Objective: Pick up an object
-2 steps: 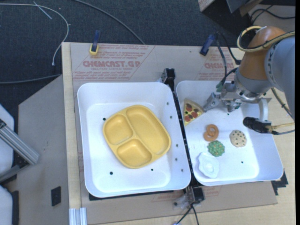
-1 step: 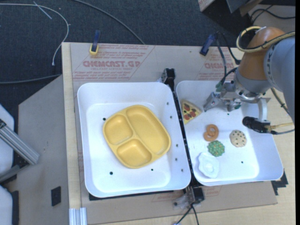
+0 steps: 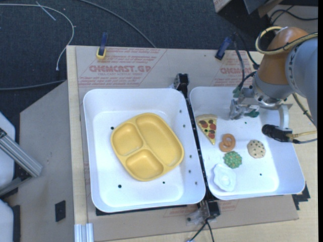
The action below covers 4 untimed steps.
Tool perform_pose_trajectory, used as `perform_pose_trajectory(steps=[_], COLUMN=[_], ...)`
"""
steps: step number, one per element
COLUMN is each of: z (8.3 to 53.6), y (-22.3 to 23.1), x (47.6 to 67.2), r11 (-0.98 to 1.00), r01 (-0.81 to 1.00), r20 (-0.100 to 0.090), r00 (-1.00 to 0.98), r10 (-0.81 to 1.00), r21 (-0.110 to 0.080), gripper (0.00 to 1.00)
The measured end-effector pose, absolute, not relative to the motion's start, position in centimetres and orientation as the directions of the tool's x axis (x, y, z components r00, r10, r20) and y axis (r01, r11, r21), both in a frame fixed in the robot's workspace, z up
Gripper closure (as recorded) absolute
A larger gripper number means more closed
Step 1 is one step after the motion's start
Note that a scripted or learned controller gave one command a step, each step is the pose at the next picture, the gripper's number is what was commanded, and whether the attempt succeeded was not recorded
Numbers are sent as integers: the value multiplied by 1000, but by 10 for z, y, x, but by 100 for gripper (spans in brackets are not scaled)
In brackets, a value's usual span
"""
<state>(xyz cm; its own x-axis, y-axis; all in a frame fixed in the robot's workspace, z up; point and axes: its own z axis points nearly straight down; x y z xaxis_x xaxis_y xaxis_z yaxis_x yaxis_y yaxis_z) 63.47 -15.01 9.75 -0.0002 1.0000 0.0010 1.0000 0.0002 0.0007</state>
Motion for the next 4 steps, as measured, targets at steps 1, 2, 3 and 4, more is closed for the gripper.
perform_pose_trajectory(steps=[1, 2, 3, 4], z=[161, 215, 228, 224], y=[-147, -147, -98, -43], x=[632, 633, 613, 585], r11=[1, 1, 5, 5], r01=[1000, 1000, 1000, 1000], r20=[-1, -1, 3, 3], r00=[-1, -1, -5, -5], r10=[1000, 1000, 1000, 1000], r21=[6, 7, -1, -4], gripper=[100, 100, 100, 100])
